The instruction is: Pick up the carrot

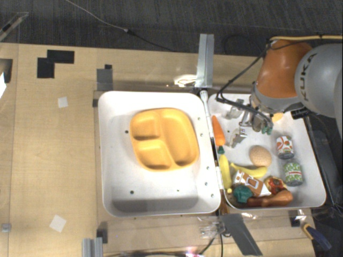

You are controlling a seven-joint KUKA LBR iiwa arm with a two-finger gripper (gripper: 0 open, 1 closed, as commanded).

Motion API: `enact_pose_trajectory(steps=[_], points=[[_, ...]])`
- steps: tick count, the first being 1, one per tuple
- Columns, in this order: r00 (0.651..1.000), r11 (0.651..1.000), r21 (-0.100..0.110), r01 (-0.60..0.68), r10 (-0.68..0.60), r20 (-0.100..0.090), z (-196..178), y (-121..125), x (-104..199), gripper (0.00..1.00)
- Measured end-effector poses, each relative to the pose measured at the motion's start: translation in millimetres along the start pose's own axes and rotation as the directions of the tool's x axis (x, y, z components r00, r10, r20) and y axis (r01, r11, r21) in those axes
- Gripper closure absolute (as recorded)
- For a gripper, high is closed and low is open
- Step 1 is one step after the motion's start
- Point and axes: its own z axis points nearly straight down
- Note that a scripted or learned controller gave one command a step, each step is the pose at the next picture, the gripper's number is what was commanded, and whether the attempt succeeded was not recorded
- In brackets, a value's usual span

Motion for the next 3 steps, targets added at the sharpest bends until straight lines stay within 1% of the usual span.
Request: enact_pose_trajectory(steps=[1,2,3], points=[[1.0,1.0,0.002,0.02,-0.02,0.008,2.7,-21.1,53.5,0.0],[1.0,1.0,0.002,0.006,-0.006,0.008,4.0,-1.2,8.3,0.0],[0.993,0.993,0.001,-0.121,0.121,0.009,2.6,-16.0,54.1,0.0]])
